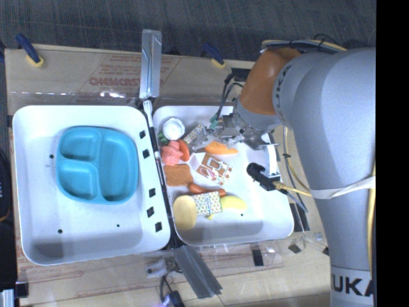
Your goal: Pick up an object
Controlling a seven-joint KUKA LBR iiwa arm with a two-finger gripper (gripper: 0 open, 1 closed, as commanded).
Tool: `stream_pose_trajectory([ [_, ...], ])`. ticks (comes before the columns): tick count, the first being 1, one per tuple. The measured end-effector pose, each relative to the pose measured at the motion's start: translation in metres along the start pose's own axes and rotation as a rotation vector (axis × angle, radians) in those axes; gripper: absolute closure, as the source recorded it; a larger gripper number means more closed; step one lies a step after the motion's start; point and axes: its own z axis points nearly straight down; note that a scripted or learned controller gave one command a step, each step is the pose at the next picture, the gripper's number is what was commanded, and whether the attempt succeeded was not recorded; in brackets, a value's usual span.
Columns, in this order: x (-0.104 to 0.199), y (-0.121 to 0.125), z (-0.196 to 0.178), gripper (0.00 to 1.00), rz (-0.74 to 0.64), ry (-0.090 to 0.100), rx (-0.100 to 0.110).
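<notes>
Lying curved, an orange carrot-like toy.

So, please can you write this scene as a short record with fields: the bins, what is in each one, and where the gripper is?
left bin: holds a blue divided tray
right bin: holds a pile of small items
items seen: white round lid, orange toy, patterned card, brown slice, yellow egg shape, yellow lemon shape
gripper: over the far part of the right bin, above the pile
arm: reaches in from the right
</notes>
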Motion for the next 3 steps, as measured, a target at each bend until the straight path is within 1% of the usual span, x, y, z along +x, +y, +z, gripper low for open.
stream_pose_trajectory([
  [1, 0.001, -0.017, 0.0, 0.0, 0.012, -0.001, 0.001],
  [2, 0.001, -0.016, -0.011, 1.0, 0.01, -0.001, 0.0],
  [3, 0.001, -0.016, -0.011, 0.0, 0.009, 0.0, 0.001],
])
